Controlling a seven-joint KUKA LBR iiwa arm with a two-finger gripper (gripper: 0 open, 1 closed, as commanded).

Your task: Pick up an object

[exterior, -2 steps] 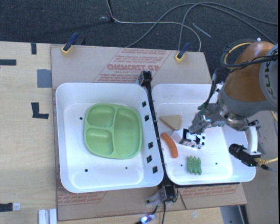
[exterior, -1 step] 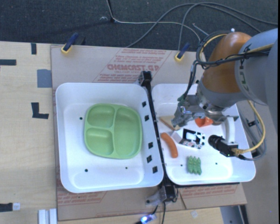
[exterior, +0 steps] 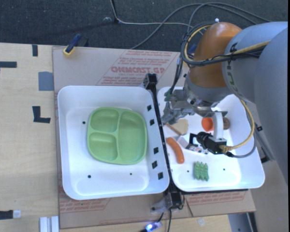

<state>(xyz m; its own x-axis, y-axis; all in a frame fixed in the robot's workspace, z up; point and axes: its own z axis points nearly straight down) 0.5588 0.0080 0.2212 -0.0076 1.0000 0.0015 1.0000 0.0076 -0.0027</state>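
A: Log, largest first. Arm [exterior: 261, 66] enters from 3 o'clock and hangs over the right bin [exterior: 251, 175]. Left bin [exterior: 67, 129] holds a green tray [exterior: 117, 135], three compartments, lying flat at its centre.

B: End effector?

A: End effector [exterior: 176, 111] sits low at the right bin's 10 o'clock corner, just beside the divider between bins. Spread or pressed together: cannot tell, the wrist hardware covers it. Nothing visibly pinched.

B: Candidates?

A: All in the right bin. Beige piece [exterior: 180, 126] just at 5 o'clock of the end effector, nearest. Orange sausage [exterior: 176, 150] at 6 o'clock of that, lying along the divider. Green block [exterior: 200, 170] towards the bin's 6 o'clock edge. Small orange ball [exterior: 207, 123] near 3 o'clock of the beige piece, partly behind cabling.

B: Handling?

A: Judgement only. They look like toy food: light, probably smooth plastic, not fragile. Sausage is round and likely to roll or slip; take it across the short axis at mid-length. Green block looks ridged, so better grip on its long sides. Beige piece is close to the wall, little clearance on that side.
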